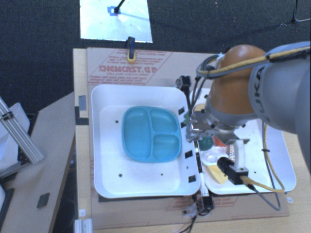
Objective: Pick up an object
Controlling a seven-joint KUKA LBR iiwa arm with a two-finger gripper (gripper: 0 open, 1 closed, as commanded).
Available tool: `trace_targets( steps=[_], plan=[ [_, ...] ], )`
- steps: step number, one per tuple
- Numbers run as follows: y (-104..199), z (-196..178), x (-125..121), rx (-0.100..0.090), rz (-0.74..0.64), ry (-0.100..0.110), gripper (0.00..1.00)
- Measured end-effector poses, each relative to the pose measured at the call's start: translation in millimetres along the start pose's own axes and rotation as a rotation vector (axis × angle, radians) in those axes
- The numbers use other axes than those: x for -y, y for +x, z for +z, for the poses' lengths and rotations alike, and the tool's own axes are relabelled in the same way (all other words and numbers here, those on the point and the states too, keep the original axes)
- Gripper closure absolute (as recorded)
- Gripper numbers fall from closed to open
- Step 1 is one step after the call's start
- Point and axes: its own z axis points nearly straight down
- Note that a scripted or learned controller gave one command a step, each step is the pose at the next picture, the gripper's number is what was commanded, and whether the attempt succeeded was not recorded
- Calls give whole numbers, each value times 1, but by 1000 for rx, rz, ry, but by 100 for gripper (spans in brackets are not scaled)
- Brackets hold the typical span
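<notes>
A robotics laboratory test cell, seen from above: a large grey industrial arm with an orange band (243,89), hung with loose yellow and black cables (270,176), reaches over two shallow white plastic bins (104,130) set side by side on a pale wooden bench (53,144). The bins rest on a brown protective sheet printed "CHEMCAST" (131,68). Dark carpet (39,33) covers the floor, a shiny square metal plate (115,14) lies behind the bench, and a length of ribbed aluminium framing (17,132) stands at the left.
</notes>
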Motion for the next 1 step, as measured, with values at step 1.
trace_targets(
  steps=[1],
  plan=[
    [49, 11, 7, 0, 0, 1, 100]
  ],
)
